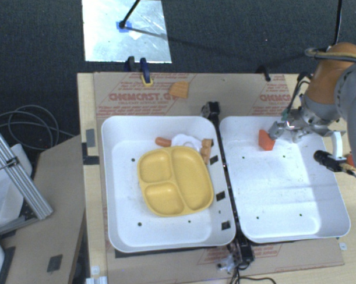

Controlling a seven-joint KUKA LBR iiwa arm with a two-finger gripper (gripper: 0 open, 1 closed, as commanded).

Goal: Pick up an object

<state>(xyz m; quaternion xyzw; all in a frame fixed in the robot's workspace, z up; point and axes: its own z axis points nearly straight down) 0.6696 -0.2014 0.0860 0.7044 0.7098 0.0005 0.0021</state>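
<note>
An orange-red block (pixel 266 140) lies in the right bin (pixel 297 210), near its back left corner. My gripper (pixel 279 130) hangs just to the right of the block and slightly above it, close to it or touching it. The grey arm with its orange band (pixel 330 81) reaches in from the upper right. In the left bin (pixel 125 227) a yellow divided plate (pixel 175 181) lies flat. Behind the plate sit a small orange sausage-shaped piece (pixel 163 142), a white piece (pixel 184 141) and a tan wooden piece (pixel 207 148).
A tan-orange piece (pixel 179 89) rests on the cardboard behind the left bin. A blue-and-yellow clamp (pixel 144 68) grips the bench's back edge. The bins' raised rims meet along a black-clipped seam (pixel 221 166). The right bin's floor in front of the block is bare white.
</note>
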